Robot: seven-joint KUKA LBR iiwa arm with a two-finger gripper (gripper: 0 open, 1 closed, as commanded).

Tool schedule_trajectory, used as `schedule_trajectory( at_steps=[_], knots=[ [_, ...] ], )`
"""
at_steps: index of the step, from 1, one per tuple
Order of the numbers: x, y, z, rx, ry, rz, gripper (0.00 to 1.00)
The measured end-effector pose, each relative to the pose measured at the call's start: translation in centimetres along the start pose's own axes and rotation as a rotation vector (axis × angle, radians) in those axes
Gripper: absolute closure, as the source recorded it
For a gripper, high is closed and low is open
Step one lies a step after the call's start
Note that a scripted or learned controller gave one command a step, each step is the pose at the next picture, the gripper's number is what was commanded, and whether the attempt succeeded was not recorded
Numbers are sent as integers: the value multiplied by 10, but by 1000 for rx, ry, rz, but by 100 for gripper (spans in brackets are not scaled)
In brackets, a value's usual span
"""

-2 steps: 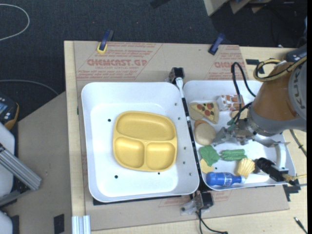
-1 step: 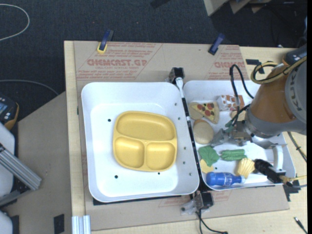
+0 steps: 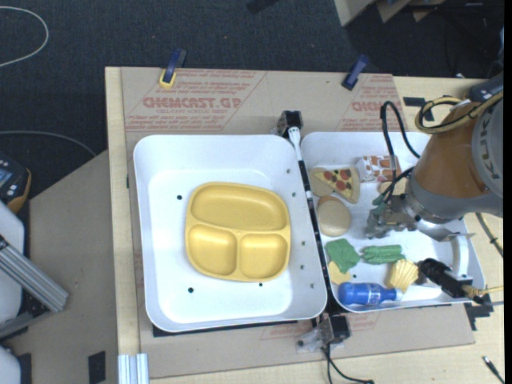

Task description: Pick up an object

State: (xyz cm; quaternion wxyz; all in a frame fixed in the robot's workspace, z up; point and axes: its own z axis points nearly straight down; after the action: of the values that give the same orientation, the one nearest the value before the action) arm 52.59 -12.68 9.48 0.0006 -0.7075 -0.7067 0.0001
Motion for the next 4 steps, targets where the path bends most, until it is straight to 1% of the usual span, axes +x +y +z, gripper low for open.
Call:
schedule_trajectory(
  at_steps=[1, 2, 3, 4],
  knots=[
    [-3, 4, -63, -8, -3, -2, 100],
    [-7, 12, -110, -8, -3, -2, 100],
    [-7, 13, -131, -6, -3, -2, 100],
    [40, 48, -136, -6, -1, -8, 100]
  ],
)
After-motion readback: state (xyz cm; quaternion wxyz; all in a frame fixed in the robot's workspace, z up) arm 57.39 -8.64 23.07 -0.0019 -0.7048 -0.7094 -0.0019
